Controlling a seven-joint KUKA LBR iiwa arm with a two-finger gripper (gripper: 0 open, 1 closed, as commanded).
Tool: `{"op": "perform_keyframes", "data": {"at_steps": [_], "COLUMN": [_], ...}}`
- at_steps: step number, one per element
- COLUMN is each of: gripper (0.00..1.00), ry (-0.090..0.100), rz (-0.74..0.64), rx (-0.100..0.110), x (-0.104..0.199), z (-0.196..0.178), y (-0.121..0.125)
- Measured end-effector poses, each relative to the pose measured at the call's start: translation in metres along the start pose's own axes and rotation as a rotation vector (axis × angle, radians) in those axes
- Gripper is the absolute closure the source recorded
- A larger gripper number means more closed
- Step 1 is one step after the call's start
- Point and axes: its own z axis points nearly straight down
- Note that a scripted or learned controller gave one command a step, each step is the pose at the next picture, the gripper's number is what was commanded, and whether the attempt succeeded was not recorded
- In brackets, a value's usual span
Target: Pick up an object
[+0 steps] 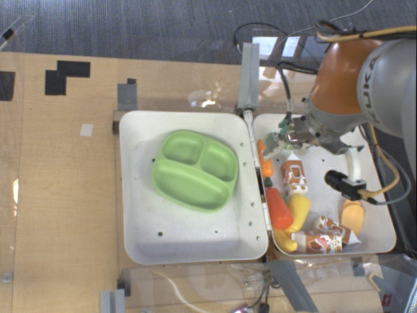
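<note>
While the gripper (pixel 291 135) hovers low over the right bin (pixel 384 240), finger state cannot be told; nothing is seen held. Step: approach. Small carton (pixel 294 177) lies just below it, orange carrot (pixel 278 208) and yellow banana (pixel 296 217) beyond. Next: descend, centre, close.

Light wood surface (pixel 58 194) w/ black tape patches (pixel 65 75) upper left; grey ribbed carpet (pixel 150 18) behind, bright glare top-left corner.
</note>
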Motion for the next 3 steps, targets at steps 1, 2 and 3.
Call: {"op": "perform_keyframes", "data": {"at_steps": [1, 2, 3], "gripper": [0.00, 0.00, 1.00], "ry": [-0.001, -0.005, -0.003], "rz": [0.243, 0.363, 0.358], "rx": [0.005, -0.011, -0.017], "x": [-0.059, -0.039, -0.037], "z": [0.023, 0.096, 0.084], "y": [-0.088, -0.108, -0.105]}}
